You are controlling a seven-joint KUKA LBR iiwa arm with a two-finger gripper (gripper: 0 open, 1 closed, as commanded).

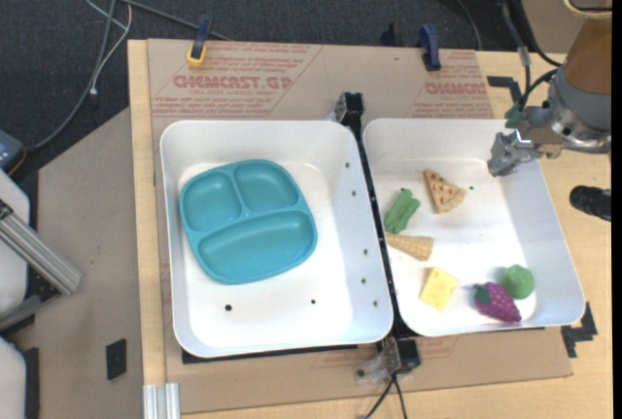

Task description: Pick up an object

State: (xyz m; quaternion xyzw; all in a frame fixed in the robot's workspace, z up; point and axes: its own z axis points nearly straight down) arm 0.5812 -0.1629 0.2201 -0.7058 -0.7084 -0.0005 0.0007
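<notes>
The right bin (544,223) holds several toy foods. A tan waffle-like wedge (443,191) lies near its middle top, with a green pod (400,210) and a cream cone (409,246) to its left. Toward the front lie a yellow cheese block (438,289), purple grapes (497,301) and a small green ball (519,280). My gripper (506,156) hangs over the bin's far right corner, to the right of the wedge and apart from every piece. Nothing is visibly in it.
The left bin (185,310) holds a teal divided plate (248,218). A black clip (349,105) sits where the two bins meet at the back. Blue clamps (201,36) (429,46) pin the cardboard underlay. Cables trail on the floor beyond.
</notes>
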